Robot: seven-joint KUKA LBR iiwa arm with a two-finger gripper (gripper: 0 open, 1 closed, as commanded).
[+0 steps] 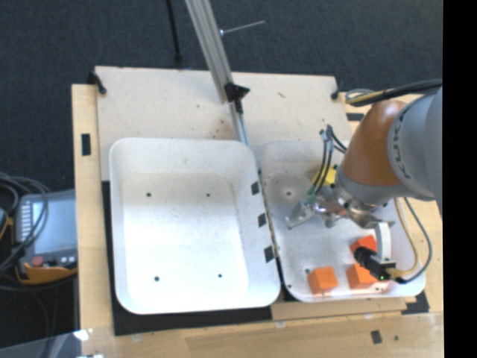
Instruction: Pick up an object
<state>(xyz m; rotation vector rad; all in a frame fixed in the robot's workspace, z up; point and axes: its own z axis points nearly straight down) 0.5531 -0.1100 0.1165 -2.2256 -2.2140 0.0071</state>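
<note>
Two orange blocks lie near the front rim of the right bin (277,171): one (323,280) in the middle and one (360,277) to its right. A third orange piece (365,243) shows just behind them, partly hidden by the robot's hardware. My gripper (301,214) hangs low over the middle-left of the right bin, behind and to the left of the blocks, apart from them. Nothing shows in it. The grey arm with its orange band (373,148) covers the bin's right side.
The left bin (127,200) sits beside the right one, with their rims meeting at a central divide (264,222). A slanted metal pole (212,43) rises behind the bins. Bench board (164,95) lies beyond them.
</note>
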